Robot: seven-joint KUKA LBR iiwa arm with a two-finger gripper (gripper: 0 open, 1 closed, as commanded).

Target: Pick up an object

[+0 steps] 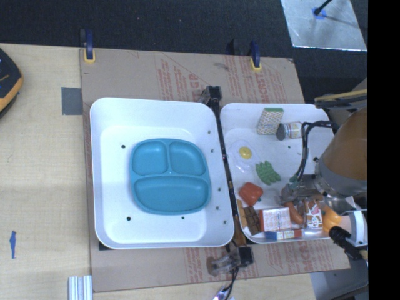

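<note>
The flat white-and-red printed carton (pixel 276 220) lay at the lower edge of the right-hand shallow white bin (pixel 232 125), its long axis running left to right across the frame, with the gripper (pixel 304 195) low over the clutter just up and right of it; whether the gripper was apart or together could not be told. Around it sat a red-orange rounded toy (pixel 250 193) to the left and a green leafy piece (pixel 267 172) above. Further left, a blue divided plastic plate (pixel 170 175) rested in the other white bin (pixel 100 167) on the surface (pixel 37 167).

open floor rings the blue tray (pixel 170 184) in the left bin (pixel 100 167); right bin (pixel 234 120) foreground crowded.
</note>
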